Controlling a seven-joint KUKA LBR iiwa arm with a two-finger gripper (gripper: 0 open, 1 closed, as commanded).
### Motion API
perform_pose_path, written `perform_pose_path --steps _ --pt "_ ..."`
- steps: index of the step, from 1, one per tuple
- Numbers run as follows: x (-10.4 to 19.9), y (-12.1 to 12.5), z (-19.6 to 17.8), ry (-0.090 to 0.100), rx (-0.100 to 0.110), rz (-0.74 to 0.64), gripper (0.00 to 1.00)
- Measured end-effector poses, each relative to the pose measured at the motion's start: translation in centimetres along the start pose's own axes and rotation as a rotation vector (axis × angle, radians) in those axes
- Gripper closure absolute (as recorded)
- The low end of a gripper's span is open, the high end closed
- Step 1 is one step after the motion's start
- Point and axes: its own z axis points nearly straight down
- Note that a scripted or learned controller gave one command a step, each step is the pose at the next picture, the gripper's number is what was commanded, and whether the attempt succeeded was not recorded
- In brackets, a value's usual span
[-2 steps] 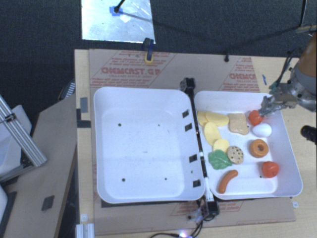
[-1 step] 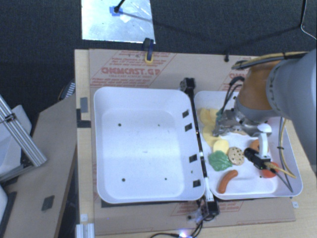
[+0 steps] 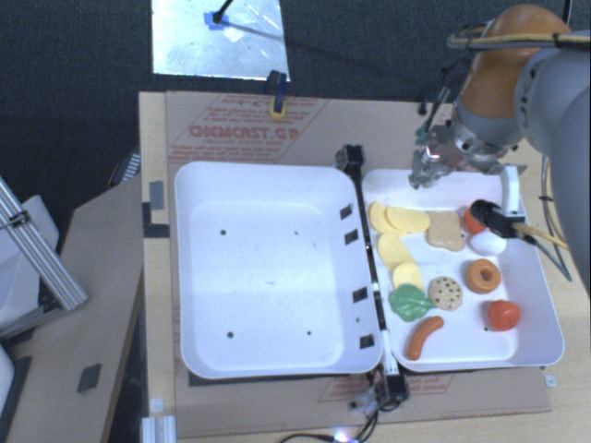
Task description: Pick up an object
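My gripper (image 3: 424, 172) hangs over the far left corner of the right bin (image 3: 545, 340), pointing down, with nothing visibly in it. Toy food lies in that bin. Several yellow slices (image 3: 398, 219) lie just below the gripper along the left wall. Beside them sits a tan toast slice (image 3: 446, 232). Further right are a white egg (image 3: 488, 244) with a red piece (image 3: 475, 219) behind it, an orange donut (image 3: 482, 275) and a red tomato (image 3: 503, 315). Nearer the front lie a cookie (image 3: 445, 292), a green leaf (image 3: 409, 301) and a sausage (image 3: 423, 337).
The left bin (image 3: 199, 247) stands next to the right one, with a black-clipped divider (image 3: 365, 247) between them. Both rest on a cardboard sheet (image 3: 240, 127). A shiny square plate (image 3: 220, 26) lies behind the bench. The arm (image 3: 526, 63) comes in from the upper right.
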Motion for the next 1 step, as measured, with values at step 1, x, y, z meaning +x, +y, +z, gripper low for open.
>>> perform_pose_path --steps 1 --pt "5.91 1.37 -12.55 0.003 0.000 -0.003 1.00"
